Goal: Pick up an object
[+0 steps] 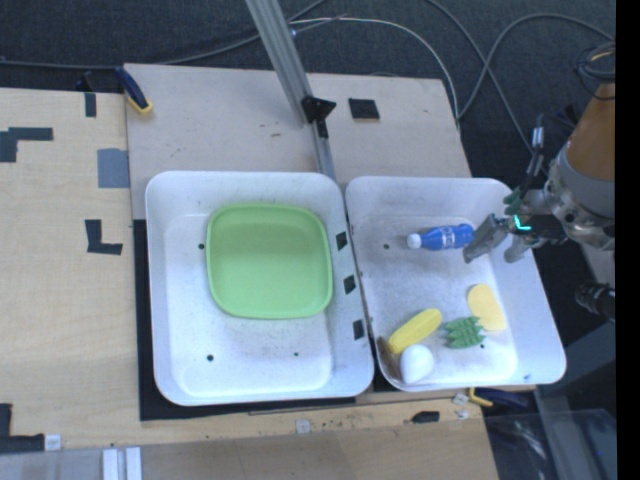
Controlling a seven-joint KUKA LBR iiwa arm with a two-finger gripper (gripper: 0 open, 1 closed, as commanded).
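White egg (416, 362) lies nearest, below the blue bottle (442, 237). End effector (502, 241), fingers spread and empty, hovers just right of the bottle; the round bottle may roll away.

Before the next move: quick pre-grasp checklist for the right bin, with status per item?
1. Gripper over the right bin, near its right wall: ok.
2. Nothing between its fingers: ok, none of the objects is held.
3. Nearest target, blue bottle, lying on its side just left of the gripper, free of other objects: ok.
4. Gripper height above the bin floor: cannot tell from this slanted view.
5. Lower cluster, yellow corn, white ball, green toy and yellow piece, sits tightly packed: not ok for a clean single pick.
6. Green plate in the left bin, out of the way: ok.
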